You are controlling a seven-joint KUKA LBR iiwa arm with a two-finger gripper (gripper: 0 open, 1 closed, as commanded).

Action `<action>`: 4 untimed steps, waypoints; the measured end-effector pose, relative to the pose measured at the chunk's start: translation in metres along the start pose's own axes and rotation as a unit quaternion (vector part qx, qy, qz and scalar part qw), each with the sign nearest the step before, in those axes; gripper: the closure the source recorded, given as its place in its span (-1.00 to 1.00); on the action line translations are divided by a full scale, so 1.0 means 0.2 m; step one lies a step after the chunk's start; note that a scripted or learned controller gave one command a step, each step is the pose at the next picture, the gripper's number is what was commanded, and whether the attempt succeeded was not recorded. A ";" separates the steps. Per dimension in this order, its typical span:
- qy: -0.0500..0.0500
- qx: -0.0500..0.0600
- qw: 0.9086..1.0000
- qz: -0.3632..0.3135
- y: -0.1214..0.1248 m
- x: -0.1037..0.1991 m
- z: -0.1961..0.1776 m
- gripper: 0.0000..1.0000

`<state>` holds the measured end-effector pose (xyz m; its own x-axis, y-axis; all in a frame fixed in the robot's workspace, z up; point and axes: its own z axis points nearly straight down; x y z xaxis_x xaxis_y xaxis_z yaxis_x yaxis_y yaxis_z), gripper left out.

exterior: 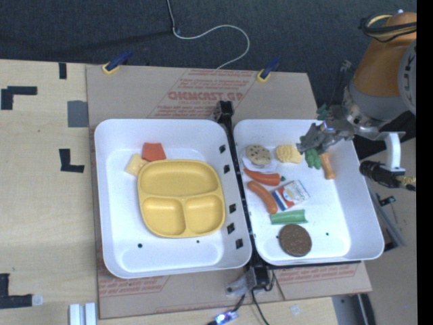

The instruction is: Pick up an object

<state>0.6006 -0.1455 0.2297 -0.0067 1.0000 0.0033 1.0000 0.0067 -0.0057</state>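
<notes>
Overhead slanted view of a bench w/ two shallow white bins side by side on cardboard.

Left bin [108, 202]: holds a yellow divided plate [181, 198] w/ three compartments, roughly centred. Just above the plate's top-left edge sit a pale yellow block [134, 164] and an orange-red block [153, 152], next to each other; the yellow block touches the plate rim.

Right bin [352, 229]: toy food scattered inside. Near the top-left, a speckled cookie [257, 155], w/ a yellow corn piece [288, 154] just to its right. Below them, two red-orange sausages [262, 187], one nearly level, one slanting down-right. Beside the lower sausage, a small white card w/ red and blue print [293, 193]. Below that, a green bean-like piece [288, 217], lying flat. Nearest the front edge, a round brown patty [295, 240].

Far right: grey arm w/ orange band reaches in over the right bin's top-right corner. The gripper [316, 139] hangs low over the bin, just right of the corn. A carrot [321, 161], w/ green top and orange body, lies directly under and slightly below-right of the gripper tip, its green end touching or very near the tip; its orange end points down-right toward the bin wall. Can't tell whether the gripper is closed, spread, or grasping the carrot; the tip is too dark and small to read.
</notes>
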 end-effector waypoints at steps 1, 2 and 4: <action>-0.001 0.000 1.000 0.000 -0.07 0.28 -0.02 1.00; -0.001 0.002 1.000 0.000 -0.13 0.54 0.07 1.00; -0.002 0.002 1.000 0.001 -0.23 0.94 0.03 1.00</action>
<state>0.5525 0.0418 0.2243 -0.0045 1.0000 -0.0001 1.0000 0.0045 -0.0088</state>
